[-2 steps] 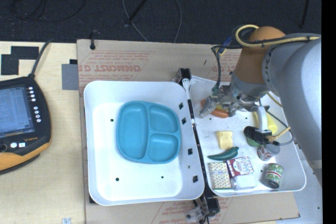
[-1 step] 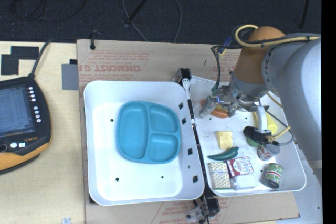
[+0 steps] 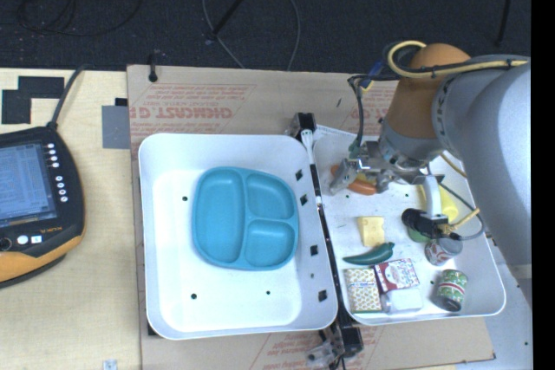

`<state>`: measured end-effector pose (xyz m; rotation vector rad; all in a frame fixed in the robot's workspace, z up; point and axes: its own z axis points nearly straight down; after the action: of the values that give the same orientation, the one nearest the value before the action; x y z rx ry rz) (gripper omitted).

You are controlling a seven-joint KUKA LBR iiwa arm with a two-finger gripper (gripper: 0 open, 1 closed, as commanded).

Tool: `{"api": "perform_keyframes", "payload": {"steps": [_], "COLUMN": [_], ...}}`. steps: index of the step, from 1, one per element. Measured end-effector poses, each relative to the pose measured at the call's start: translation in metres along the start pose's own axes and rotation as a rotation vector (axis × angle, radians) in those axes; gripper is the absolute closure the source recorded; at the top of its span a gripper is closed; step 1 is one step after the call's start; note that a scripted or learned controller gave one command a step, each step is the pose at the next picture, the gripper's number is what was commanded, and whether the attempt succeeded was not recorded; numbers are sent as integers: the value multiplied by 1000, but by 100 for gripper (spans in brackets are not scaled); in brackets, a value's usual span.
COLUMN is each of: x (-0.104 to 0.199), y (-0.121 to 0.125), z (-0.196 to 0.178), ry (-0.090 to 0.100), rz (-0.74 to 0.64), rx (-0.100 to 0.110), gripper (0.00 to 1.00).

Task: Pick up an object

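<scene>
My gripper (image 3: 354,172) is low in the far left part of the right bin (image 3: 494,295), with the grey arm and its orange band reaching in from the right. An orange and red object (image 3: 368,185) lies right beside the gripper's tip, partly hidden by it. I cannot see whether it is touched or held. Nearer the front lie a yellow block (image 3: 372,230), a green pepper (image 3: 369,255), a waffle-patterned packet (image 3: 362,289) and a red and white carton (image 3: 398,276).
The left bin (image 3: 165,290) holds a blue divided plate (image 3: 245,217). Two small cans (image 3: 450,289) (image 3: 441,252) and a yellow object (image 3: 448,204) sit at the right bin's right side. A tablet pendant (image 3: 30,199) lies on the bench at far left.
</scene>
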<state>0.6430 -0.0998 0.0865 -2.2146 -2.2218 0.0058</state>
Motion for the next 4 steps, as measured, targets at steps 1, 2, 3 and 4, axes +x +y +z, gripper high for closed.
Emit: {"api": "perform_keyframes", "payload": {"steps": [1,2,3,4], "x": [-22,9,-60,-101], "y": [0,0,-30,-115], "z": [0,0,0,0], "ry": [-2,1,-3,8], "rz": [4,1,8,3], "rx": [-3,-1,0,2], "gripper": [0,0,0,0]}}
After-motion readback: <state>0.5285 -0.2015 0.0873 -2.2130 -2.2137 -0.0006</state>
